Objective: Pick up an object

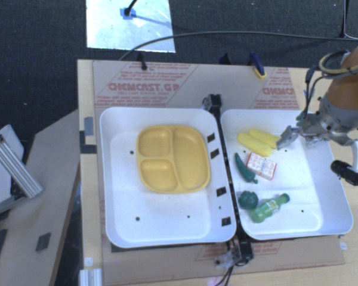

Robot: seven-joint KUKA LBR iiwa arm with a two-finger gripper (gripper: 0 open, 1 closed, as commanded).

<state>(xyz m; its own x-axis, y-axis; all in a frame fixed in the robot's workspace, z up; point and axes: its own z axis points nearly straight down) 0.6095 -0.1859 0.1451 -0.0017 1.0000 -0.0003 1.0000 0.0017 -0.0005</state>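
Observation:
The right bin point(328, 219) holds several small items. A yellow corn-like piece point(256, 142) lies near its upper left. Below it are a dark green pepper point(245, 168) and a small red and white box point(262, 166). A green broccoli piece point(247, 199) and a green bottle point(269, 207) lie near the front. My gripper point(286, 139) hangs over the upper middle of this bin, just right of the yellow piece, its tip close to that piece's right end. Nothing is visibly held.
The left bin point(116, 159) carries a yellow divided plate point(172, 158). A black hinge strip point(222, 165) runs between the bins. The grey arm with its orange band point(349, 94) enters over the right bin's far right corner. A cable point(227, 36) arcs behind the bins.

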